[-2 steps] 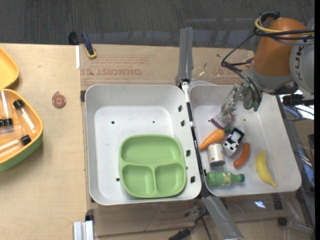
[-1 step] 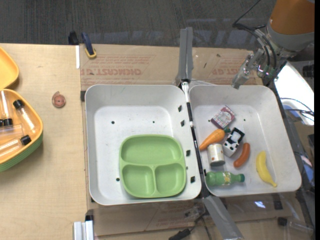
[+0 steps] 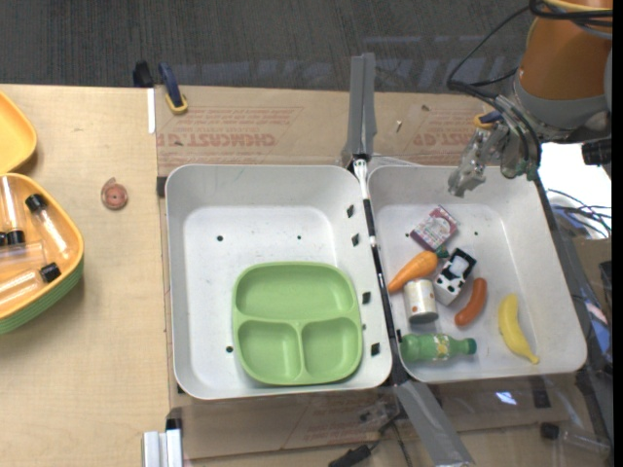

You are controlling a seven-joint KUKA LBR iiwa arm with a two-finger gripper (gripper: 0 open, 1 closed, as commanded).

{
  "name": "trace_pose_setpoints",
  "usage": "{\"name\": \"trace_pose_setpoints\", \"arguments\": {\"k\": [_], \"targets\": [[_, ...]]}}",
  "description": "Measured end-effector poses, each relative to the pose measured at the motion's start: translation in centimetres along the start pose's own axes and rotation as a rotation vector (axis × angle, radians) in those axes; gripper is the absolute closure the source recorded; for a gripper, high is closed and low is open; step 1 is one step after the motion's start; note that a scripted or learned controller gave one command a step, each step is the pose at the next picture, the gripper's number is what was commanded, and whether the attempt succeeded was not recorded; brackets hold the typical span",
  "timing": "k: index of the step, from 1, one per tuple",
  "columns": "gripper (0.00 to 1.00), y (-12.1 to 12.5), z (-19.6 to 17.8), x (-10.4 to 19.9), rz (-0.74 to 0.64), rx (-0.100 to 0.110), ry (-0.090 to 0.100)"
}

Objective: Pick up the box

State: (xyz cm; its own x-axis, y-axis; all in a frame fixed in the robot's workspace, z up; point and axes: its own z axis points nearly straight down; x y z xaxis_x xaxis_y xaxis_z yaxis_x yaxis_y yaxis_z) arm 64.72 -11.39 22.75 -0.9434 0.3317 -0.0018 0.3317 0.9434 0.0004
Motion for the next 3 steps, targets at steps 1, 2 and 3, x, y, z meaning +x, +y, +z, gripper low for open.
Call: {"name": "trace_pose_setpoints", "arguments": {"k": [1,2,3], "targets": [[1.0,-0.3,0.0,-0.5,-0.119,0.0,-0.004],[1.0,-0.4,-0.9,-0.8,-0.263,-0.001,-0.003],[1.0,-0.5,3.0,-1.3,-0.488,-0.001,-0.001]]}}
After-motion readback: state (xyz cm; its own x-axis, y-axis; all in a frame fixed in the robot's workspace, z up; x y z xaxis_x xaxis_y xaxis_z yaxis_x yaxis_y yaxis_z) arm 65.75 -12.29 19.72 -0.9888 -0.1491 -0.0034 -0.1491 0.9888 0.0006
